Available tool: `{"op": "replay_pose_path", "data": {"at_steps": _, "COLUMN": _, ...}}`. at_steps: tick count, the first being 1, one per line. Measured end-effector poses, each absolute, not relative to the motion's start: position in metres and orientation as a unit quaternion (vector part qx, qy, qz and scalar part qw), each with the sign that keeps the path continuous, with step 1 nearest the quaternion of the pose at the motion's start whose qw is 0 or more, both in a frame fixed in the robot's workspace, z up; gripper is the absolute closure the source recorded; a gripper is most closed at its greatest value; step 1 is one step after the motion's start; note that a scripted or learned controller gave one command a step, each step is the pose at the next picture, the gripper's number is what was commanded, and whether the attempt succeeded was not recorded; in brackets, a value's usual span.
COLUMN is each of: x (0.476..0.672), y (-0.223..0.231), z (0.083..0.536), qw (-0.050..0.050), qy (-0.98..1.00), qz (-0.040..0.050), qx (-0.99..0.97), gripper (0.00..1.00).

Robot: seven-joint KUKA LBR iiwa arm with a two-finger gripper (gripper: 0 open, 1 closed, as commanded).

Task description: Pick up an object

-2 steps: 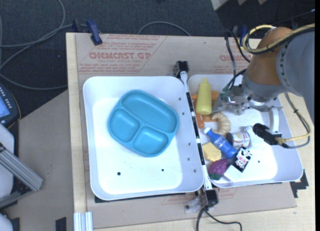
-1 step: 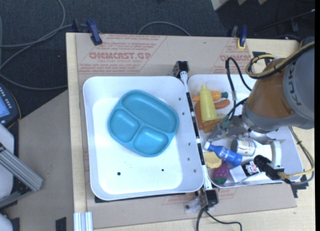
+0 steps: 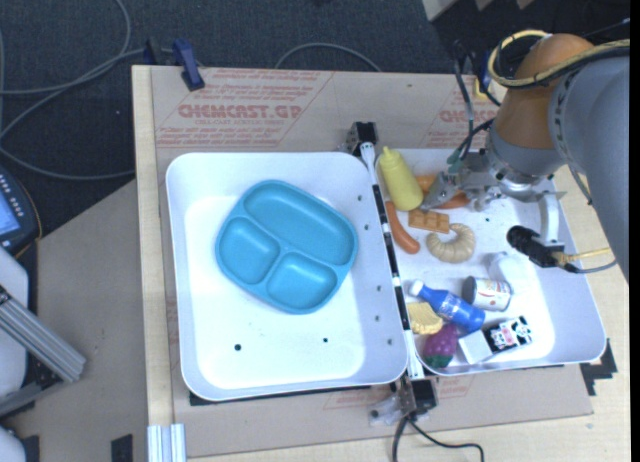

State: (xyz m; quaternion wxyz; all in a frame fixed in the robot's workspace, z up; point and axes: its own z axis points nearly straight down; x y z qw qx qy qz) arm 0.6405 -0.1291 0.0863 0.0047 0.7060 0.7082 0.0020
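My gripper (image 3: 468,188) is low in the far part of the right bin (image 3: 572,302), reaching in from the right. Right beside it lies an orange carrot (image 3: 446,200), touching or nearly touching it. A yellow bottle (image 3: 400,178) lies to its left by the divider. Nearer the front are a brown waffle piece (image 3: 431,220), a hot dog (image 3: 403,231) and a croissant (image 3: 452,242). I cannot see anything held in the gripper.
The left bin (image 3: 200,250) holds a blue divided plate (image 3: 286,245). At the right bin's front lie a blue bottle (image 3: 449,305), a white can (image 3: 490,293), a purple item (image 3: 440,344), a yellow piece (image 3: 424,320) and a black-and-white box (image 3: 506,335).
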Motion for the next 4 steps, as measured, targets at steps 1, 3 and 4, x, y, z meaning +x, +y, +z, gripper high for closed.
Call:
{"op": "replay_pose_path", "data": {"at_steps": 1, "x": 0.663, "y": -0.111, "z": 0.083, "qw": -0.006, "qy": 0.707, "qz": -0.0086, "qx": 0.707, "gripper": 0.00}}
{"op": "replay_pose_path", "data": {"at_steps": 3, "x": 0.621, "y": -0.117, "z": 0.101, "qw": -0.001, "qy": 0.707, "qz": -0.0009, "qx": 0.707, "gripper": 1.00}}
{"op": "replay_pose_path", "data": {"at_steps": 4, "x": 0.621, "y": -0.117, "z": 0.101, "qw": -0.001, "qy": 0.707, "qz": -0.0003, "qx": 0.707, "gripper": 0.00}}
